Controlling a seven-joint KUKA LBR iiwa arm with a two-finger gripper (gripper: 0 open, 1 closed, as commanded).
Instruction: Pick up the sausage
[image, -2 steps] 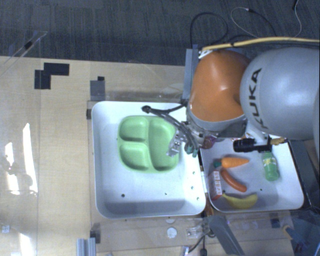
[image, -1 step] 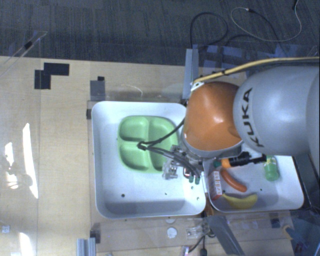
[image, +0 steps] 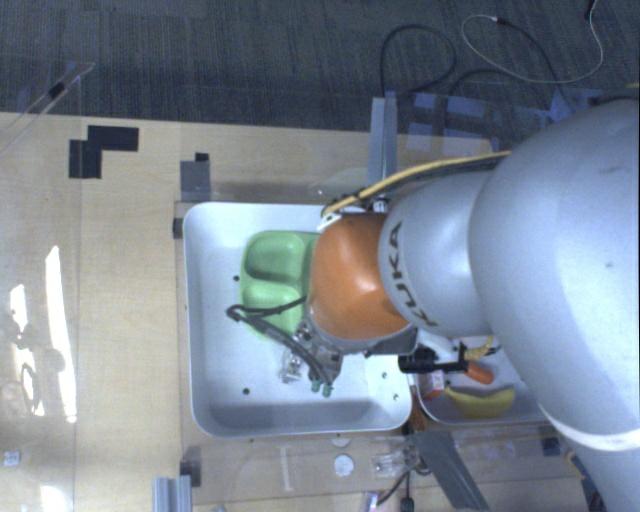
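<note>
My gripper (image: 306, 374) hangs low over the left white bin (image: 215, 400), near its middle front, just below a green rounded object (image: 272, 268). I see nothing held at its tip. The arm's orange band (image: 352, 285) and grey body cover the bin's right part and most of the right bin. A small red-orange piece (image: 480, 375) peeks out under the arm in the right bin; I cannot tell whether it is the sausage.
A yellow banana (image: 482, 400) lies at the front of the right bin (image: 432, 410). Cables (image: 262, 312) loop from the wrist across the green object. Metal brackets (image: 195, 180) stand at the bin corners on the wooden bench.
</note>
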